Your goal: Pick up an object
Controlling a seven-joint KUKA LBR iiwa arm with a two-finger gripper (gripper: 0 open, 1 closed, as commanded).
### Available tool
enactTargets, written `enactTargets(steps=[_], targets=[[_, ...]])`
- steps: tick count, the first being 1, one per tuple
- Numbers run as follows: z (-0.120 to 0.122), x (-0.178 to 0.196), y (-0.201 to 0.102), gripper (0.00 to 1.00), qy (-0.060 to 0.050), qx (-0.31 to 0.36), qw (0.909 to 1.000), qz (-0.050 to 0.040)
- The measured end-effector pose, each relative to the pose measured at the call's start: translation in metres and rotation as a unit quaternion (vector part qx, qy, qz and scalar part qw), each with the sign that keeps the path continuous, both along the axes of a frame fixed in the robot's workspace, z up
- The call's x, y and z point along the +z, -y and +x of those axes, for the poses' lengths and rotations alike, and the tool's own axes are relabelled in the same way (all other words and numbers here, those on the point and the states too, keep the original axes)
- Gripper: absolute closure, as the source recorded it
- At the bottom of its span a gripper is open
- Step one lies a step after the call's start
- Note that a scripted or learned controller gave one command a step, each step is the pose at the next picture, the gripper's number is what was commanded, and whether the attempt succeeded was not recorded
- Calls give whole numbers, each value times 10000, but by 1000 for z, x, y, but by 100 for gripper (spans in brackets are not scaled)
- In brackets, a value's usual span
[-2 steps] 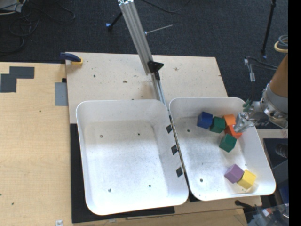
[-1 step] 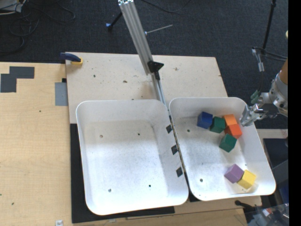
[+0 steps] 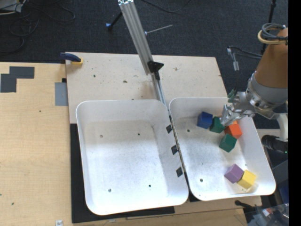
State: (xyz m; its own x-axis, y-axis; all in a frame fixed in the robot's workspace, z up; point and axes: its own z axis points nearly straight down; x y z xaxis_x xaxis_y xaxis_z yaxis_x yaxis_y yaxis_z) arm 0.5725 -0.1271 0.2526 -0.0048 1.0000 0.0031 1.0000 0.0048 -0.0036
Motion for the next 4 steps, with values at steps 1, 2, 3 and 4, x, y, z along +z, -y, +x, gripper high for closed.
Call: enactTargets(steps=[1,2,3,4], targets=[[13,5,-50,100,9,1,10000,-4],[22,-12,-107,100,-6,-1,10000,-3],[25,-9,-155,100,3,-6,10000,-9],[38,-25,-199,100,1,-9,10000,-14]])
